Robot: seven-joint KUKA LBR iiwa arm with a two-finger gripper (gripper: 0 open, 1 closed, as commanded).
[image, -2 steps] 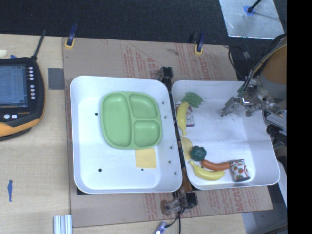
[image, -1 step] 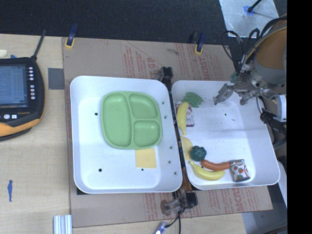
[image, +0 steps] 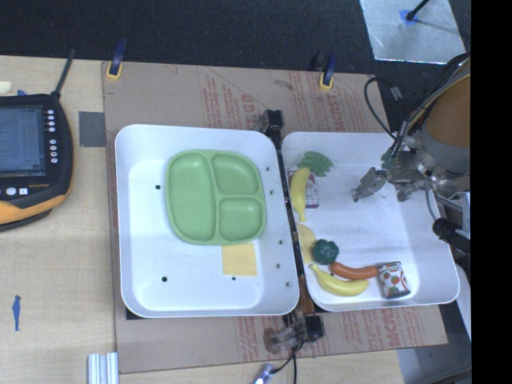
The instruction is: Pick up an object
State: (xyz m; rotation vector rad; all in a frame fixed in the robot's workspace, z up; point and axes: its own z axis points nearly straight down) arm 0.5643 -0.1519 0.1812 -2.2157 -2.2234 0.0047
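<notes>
My gripper hangs over the right bin, in its upper middle part, with the arm reaching in from the right. Nothing shows between its tips. Left of it, by the bin's left wall, a yellow banana lies upright beside a green leafy piece. Along the bin's near side lie a dark green broccoli, an orange carrot, a second banana and a small red-and-white can.
The left bin holds a green divided plate and a yellow cheese slice. A teach pendant sits on the bench at far left. Cables run near the arm at upper right.
</notes>
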